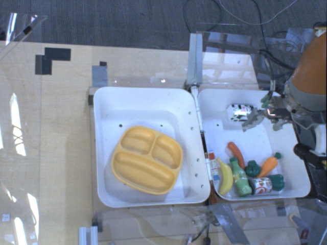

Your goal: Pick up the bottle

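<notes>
The bottle [240, 177] is green with a pale label and lies near the front of the right bin [219, 98], between a yellow banana [223, 176] and a green broccoli piece [253, 168]. My gripper [265, 121] hangs over the back right part of that bin, well behind the bottle and apart from it. Its two grey fingers [252, 119] stand spread with nothing between them, so it is open. The orange band of the arm [312, 68] rises behind it at the right.
A shiny black-and-white object [240, 111] lies just left of the gripper. Around the bottle are an orange sausage [235, 153], a carrot [269, 165], a red-labelled can [263, 186] and a green pepper [277, 180]. A yellow divided plate [147, 160] sits in the left bin [102, 137].
</notes>
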